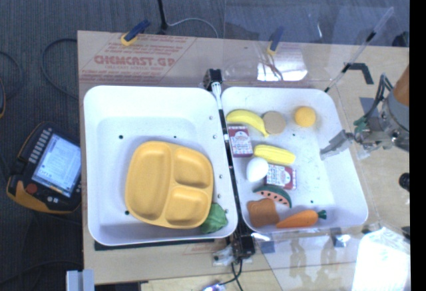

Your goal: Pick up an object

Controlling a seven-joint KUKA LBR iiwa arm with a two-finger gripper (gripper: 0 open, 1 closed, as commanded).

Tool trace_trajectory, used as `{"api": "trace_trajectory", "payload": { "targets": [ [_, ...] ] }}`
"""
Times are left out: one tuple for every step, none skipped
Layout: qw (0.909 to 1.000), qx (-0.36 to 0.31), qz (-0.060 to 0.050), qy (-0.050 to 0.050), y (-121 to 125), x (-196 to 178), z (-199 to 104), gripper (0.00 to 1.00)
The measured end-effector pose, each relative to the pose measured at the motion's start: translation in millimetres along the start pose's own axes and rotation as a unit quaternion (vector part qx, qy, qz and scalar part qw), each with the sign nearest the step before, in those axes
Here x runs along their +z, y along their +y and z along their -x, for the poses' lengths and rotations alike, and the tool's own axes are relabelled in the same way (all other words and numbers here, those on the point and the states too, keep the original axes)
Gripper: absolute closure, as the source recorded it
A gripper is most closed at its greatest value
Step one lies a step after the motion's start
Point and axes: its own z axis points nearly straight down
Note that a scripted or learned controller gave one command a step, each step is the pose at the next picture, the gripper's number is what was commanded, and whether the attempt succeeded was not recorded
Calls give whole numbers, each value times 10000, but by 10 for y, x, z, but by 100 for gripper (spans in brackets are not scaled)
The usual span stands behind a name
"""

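Nothing is picked yet: the end effector [373,133] hangs over the right bin's [346,180] right rim, and I cannot tell whether it is open or closed. Banana [246,120], corn [274,154], egg [257,169], carrot [298,218] and the rest lie in that bin; choosing, descending and lifting all remain

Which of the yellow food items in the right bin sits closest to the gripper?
The round yellow-orange fruit at the right bin's far right corner. The yellow banana and yellow corn cob both lie farther left of the gripper.
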Motion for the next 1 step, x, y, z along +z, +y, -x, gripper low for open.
{"api": "trace_trajectory", "payload": {
  "targets": [
    [9996,255,117,-34,181,1244,-446,0]
  ]
}}
